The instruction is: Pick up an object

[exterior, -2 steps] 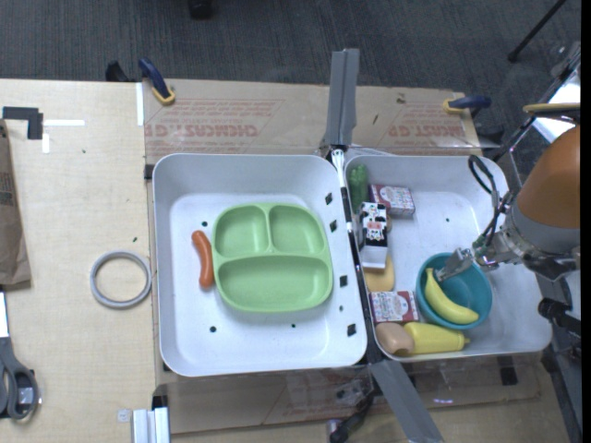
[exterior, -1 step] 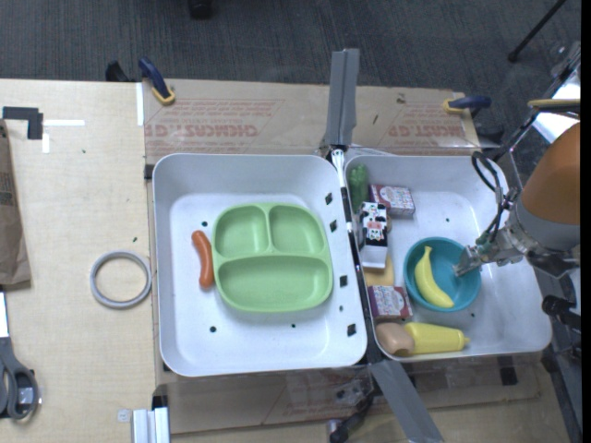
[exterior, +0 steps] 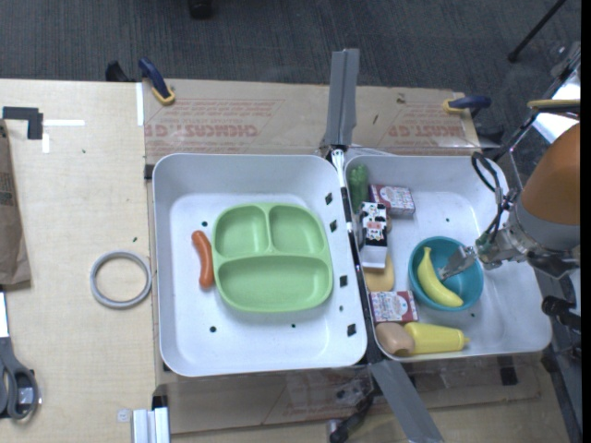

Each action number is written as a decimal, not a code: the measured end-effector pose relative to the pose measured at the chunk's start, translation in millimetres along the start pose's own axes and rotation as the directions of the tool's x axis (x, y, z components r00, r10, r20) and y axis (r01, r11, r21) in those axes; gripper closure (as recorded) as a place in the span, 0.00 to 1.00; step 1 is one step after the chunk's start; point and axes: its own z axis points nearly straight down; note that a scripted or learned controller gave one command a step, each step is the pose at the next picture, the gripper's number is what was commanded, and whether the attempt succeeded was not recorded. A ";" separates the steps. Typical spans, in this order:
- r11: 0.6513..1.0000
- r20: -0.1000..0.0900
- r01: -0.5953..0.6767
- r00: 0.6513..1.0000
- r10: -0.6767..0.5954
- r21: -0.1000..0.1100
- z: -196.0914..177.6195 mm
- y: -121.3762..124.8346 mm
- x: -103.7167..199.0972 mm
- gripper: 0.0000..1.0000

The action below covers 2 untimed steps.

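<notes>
Reading "CHEMCAL GE" mirrored on cardboard (exterior: pixel 217 123) | fingers (exterior: pixel 459 264) over banana (exterior: pixel 434 280), grip unclear

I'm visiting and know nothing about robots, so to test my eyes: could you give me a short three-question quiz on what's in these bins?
1. True or false: the green divided plate lies in the left bin.
2. Multiple choice: the banana lies in A) a blue bowl, B) the green plate, C) a cardboard box.
3. Fill in: the small orange sausage-shaped item lies just to the ___ of the green plate in the camera view.

Key: 1 true. 2 A, the blue bowl in the right bin, where the gripper reaches. 3 left.
</notes>
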 end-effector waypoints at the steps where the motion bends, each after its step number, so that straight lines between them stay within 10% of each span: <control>1: 0.981 0.014 0.195 0.981 -0.194 -0.017 3.3 -15.2 52.9 0.00; 2: 0.998 0.002 0.063 0.998 -0.063 0.000 8.6 42.8 82.3 0.00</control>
